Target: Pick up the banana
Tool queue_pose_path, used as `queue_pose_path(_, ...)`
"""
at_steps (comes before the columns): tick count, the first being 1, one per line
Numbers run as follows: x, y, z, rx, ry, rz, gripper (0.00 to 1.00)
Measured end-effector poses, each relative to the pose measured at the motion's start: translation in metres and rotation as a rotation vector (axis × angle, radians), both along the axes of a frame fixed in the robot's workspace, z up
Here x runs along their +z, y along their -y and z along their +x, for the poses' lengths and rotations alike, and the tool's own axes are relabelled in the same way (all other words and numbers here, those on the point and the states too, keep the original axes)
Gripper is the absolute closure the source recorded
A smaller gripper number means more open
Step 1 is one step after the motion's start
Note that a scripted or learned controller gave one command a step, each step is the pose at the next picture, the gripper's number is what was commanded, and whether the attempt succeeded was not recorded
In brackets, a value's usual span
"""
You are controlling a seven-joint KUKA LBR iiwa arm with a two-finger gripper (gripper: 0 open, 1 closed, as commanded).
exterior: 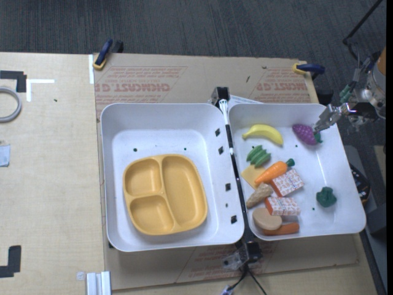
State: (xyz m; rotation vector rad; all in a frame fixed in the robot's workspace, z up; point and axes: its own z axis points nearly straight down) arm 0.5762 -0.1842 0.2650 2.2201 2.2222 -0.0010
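Claw (324, 120) sits at the far right edge of the right bin (344, 223), tips just above/beside the purple grapes (306, 133). Can't tell if it's open or closed, too small and cluttered w/ cables. Nothing visibly held.

Banana (264, 133) lies flat in the upper part of the right bin, left of the grapes, apart from the claw, untouched. Below it: green veg (258, 156), carrot (274, 171), cheese wedge, boxes, bread etc. Broccoli (326, 196) sits alone lower right. Left bin (116, 226) holds a yellow divided tray (164, 193).

Progress: basically none yet. Left to do, I'd say: shift claw left over banana, descend, grip, lift. Grapes close by, risk of grabbing wrong item.
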Motion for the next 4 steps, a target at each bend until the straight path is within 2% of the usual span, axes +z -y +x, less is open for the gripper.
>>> queue_pose_path(1,-0.076,-0.082,0.041,-0.262,-0.002,0.001,0.0)
queue_pose_path(2,-0.173,-0.08,0.06,-0.197,-0.002,0.0,0.0)
queue_pose_path(3,-0.163,-0.08,0.061,-0.197,-0.002,0.0,1.0)
queue_pose_path(4,-0.163,-0.08,0.061,-0.197,-0.002,0.0,0.0)
